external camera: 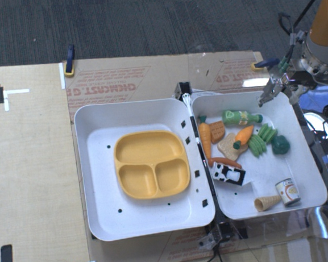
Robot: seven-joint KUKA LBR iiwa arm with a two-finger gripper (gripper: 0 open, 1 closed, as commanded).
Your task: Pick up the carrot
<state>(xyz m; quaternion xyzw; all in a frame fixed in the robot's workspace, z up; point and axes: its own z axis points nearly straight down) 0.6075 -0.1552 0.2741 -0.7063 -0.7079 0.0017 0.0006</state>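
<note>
Two carrots (pixel 244 136), one yellow tray (pixel 152 163), two white bins (pixel 94 179)

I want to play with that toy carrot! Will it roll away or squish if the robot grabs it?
The carrot looks like hard plastic, so probably stiff, not squishy. Its tapered round shape could roll or slip. It rests against the bread slice, which may steady it.

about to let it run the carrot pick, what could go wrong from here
1. Crowding: the carrot lies in a tight pile, touching the bread slice and close to the green bottle and green pepper, so descending fingers could hit or grab a neighbour.
2. Confusion: a second long orange piece lies along the right bin's left wall and may be targeted instead.
3. The gripper sits at the bin's far rim; a low approach might clip it.
</note>
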